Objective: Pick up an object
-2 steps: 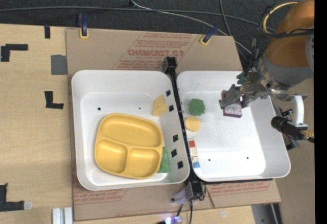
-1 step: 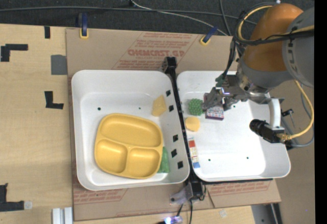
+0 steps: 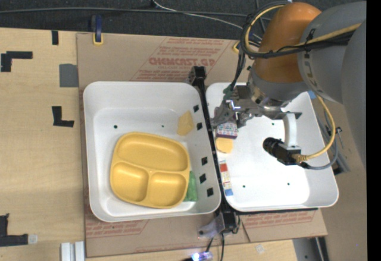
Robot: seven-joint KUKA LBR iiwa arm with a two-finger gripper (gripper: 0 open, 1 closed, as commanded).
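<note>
My gripper [image 3: 230, 113] hangs over the left edge of the right bin [image 3: 286, 194], below the orange wrist band. Directly under it lies a small patterned pink and white packet [image 3: 226, 130], and touching that packet on its near side is a round yellow piece [image 3: 224, 145]. Further toward the front, a narrow red and white item [image 3: 225, 174] lies along the same wall. I cannot see whether the packet is touched by the gripper or just beneath it.
The left bin [image 3: 101, 105] holds a yellow divided plate [image 3: 149, 169], a green object [image 3: 191, 187] at the plate's right edge and a pale yellow piece [image 3: 186, 124] against the right wall. A black cable fitting [image 3: 280, 150] hangs from the arm over the right bin.
</note>
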